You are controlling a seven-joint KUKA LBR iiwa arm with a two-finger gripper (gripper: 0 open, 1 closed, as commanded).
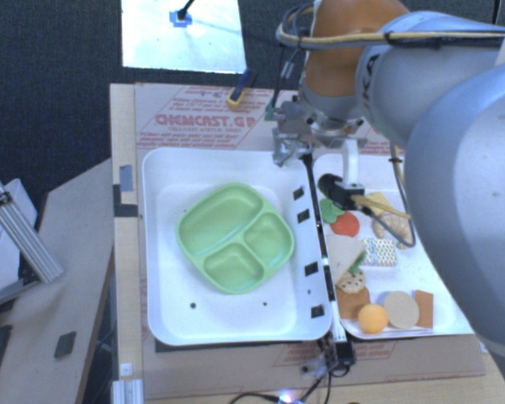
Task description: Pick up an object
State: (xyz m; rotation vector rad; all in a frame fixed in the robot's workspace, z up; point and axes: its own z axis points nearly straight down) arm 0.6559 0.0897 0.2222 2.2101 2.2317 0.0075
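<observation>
Your pickable pieces crowd the right bin (408, 333). At its 6 o'clock end you see an orange ball (371, 318), with a tan disc (401, 309) just beside it at 3 o'clock and an orange block (423, 307) touching the disc on the far side. A cookie (350, 283) sits at the ball's 11 o'clock. Toward 12 o'clock from there lie a white wedge (343, 251) and a patterned block (380, 252), then a red piece (346, 224) with a green bit (330, 210) against it.

In the left bin (164, 225) a green plate (236, 238) with three wells lies flat near the middle.

The claw (288, 151) hangs over the left bin's 1 o'clock corner, close to the wall the bins share. You cannot tell whether it is wide or narrow.
</observation>
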